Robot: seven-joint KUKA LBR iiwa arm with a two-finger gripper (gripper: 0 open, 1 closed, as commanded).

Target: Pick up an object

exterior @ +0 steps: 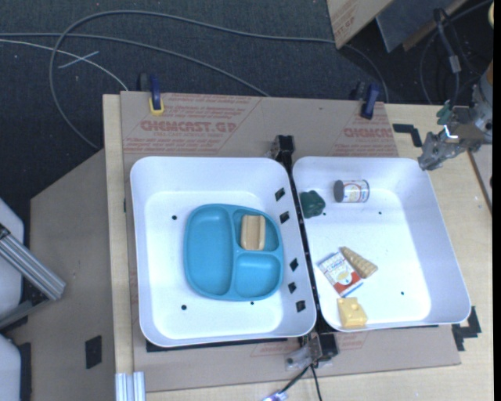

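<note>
The table [70, 235] is pale wood, topped by a brown board [196, 117] printed with red lettering and pinned at its far edge by two blue-and-yellow clamps [156, 98]. Near the front edge, black clips sit along the seam between two shallow white bins.

In the right bin [415, 235], nearest the front, lies a yellow block [352, 312]. Just behind it rests a small red-and-white packet [338, 272], with a tan cone-shaped piece [359, 261] touching its right side. Farther back, near the seam, is a dark green lump [314, 204], and beside it a small can [351, 191] lies on its side.

The left bin [156, 235] holds a blue divided plate [223, 258]; a tan bread-like piece [253, 232] lies in its upper right compartment.

The end effector [435, 153] hangs at the far right corner of the right bin, over the rim, well apart from every object; the can is the closest to it, the yellow block the farthest. Whether it is open or closed cannot be told at this size, and nothing shows between its tips.

Beyond the board, dark carpet [235, 39] carries loose grey cables [94, 55], and a cardboard box [352, 19] sits at the far edge.
</note>
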